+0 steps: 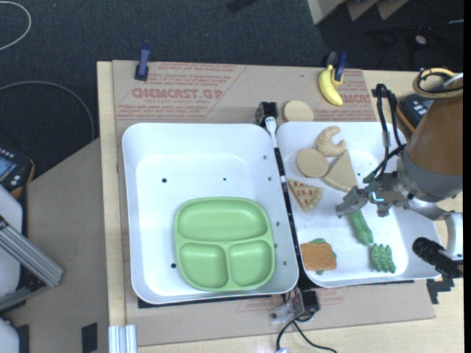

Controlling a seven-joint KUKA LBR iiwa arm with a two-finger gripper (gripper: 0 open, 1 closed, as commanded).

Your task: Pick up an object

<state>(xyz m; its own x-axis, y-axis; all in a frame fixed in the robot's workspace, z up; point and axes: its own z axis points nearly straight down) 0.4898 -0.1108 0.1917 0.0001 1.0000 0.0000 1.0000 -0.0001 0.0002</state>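
Gripper (358,202) poised low in right-hand white bin (412,271), finger spread indiscernible, directly above long green toy pickle (362,229), apparently the intended pick.

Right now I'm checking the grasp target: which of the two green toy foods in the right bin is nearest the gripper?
The long green one, lying directly below the gripper. The short bumpy green one sits farther toward the bin's front edge.
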